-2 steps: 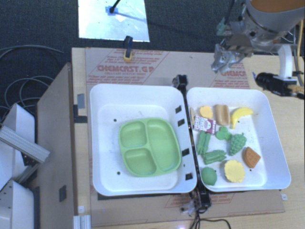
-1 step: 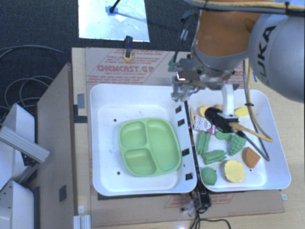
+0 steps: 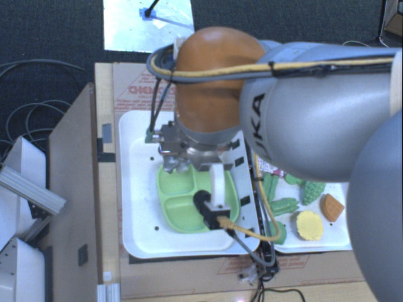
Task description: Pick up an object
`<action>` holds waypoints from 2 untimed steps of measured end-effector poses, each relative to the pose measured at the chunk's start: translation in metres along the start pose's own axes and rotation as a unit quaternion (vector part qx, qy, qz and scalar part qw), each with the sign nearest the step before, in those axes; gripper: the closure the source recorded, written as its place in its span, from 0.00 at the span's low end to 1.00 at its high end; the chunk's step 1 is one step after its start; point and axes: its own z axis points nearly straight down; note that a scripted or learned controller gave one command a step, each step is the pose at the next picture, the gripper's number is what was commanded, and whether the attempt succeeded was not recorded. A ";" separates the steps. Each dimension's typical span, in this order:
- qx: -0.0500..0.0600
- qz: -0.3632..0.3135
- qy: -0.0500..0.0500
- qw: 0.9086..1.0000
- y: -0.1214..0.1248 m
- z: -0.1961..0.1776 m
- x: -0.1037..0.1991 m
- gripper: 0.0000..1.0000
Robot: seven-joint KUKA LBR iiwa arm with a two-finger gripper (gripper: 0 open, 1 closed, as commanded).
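One tray (image 3: 179, 206) clear of bin rim (image 3: 126, 219)

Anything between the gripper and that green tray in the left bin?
Nothing visible. The gripper hangs right over the green tray, at its upper rim, in the left bin; the tray's showing compartments are bare. The toys lie in the right bin.

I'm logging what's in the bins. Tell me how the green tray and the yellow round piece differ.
Colour: the green tray is pale green; the yellow round piece is yellow.
Size and shape: the tray is wide, shallow and split into compartments; the yellow piece is small and roundish.
Place: the tray lies in the left bin, partly under the arm; the yellow piece lies in the right bin.
Both rest in white bins.
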 end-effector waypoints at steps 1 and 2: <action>-0.001 0.012 -0.004 1.000 0.029 0.083 -0.072 1.00; -0.003 0.012 -0.002 1.000 0.015 0.078 -0.160 1.00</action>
